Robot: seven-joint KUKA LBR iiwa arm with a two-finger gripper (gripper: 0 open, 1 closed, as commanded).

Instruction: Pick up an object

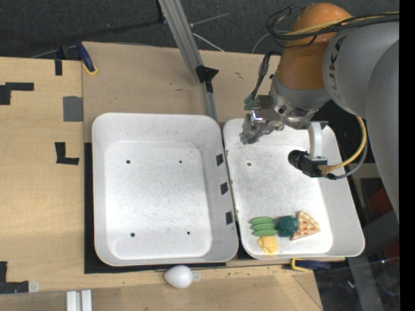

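Right bin (337,173) at 3 o'clock: four toys clustered at its 6 o'clock (283,227); left bin (155,125) at 9; pincer (251,133) state indiscernible.

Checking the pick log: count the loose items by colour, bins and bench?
Green: 2, pea pods and dark green piece
Yellow: 1, yellow piece
Orange: 1, pizza slice
White: 1, egg on the bench
Total: 5

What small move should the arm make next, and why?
Probably move toward the near end of the right bin: the gripper hangs at its far corner, while the toys, a pizza slice among them, lie clustered at the near edge.
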